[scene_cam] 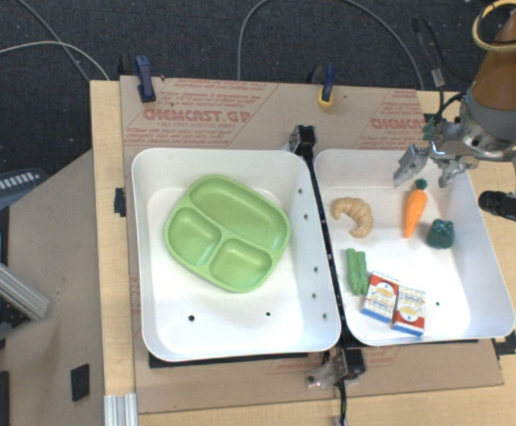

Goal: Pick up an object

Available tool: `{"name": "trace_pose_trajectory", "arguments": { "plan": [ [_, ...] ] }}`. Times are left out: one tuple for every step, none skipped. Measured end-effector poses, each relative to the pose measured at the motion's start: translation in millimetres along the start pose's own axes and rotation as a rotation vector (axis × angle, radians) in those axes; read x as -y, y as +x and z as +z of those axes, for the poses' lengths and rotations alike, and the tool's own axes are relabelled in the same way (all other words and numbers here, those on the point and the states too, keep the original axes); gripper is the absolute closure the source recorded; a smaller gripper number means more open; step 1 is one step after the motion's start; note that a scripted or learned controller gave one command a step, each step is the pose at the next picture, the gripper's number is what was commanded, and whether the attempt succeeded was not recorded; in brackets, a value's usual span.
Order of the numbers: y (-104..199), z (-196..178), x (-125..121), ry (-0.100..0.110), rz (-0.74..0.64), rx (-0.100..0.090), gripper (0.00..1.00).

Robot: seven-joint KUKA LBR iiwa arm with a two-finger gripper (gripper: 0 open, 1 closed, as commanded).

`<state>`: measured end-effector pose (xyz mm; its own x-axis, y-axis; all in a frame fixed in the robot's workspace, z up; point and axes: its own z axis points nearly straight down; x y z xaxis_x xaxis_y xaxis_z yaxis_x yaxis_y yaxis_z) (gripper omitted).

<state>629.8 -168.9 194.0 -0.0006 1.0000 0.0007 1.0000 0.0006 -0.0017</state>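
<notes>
Camera view: two white bins on a cardboard sheet printed "CHEMCAST GP" in red, arm at far right.

Left bin holds a glossy green divided plate with three compartments. Right bin holds a curved tan croissant near its left wall, a ribbed green pod nearer the camera, a red-and-white printed carton with writing too small to read, a smooth orange carrot with a green tip, and a lumpy dark-green piece just right of it. Gripper hovers over the bin's far right, just beyond the carrot's tip, its two metal fingers spread apart with nothing between them.
</notes>
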Motion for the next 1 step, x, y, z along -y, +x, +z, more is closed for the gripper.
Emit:
{"name": "trace_pose_trajectory", "arguments": {
  "plan": [
    [4.2,-22.4,-25.3,-0.002,-0.054,0.001,0.00]
  ]
}}
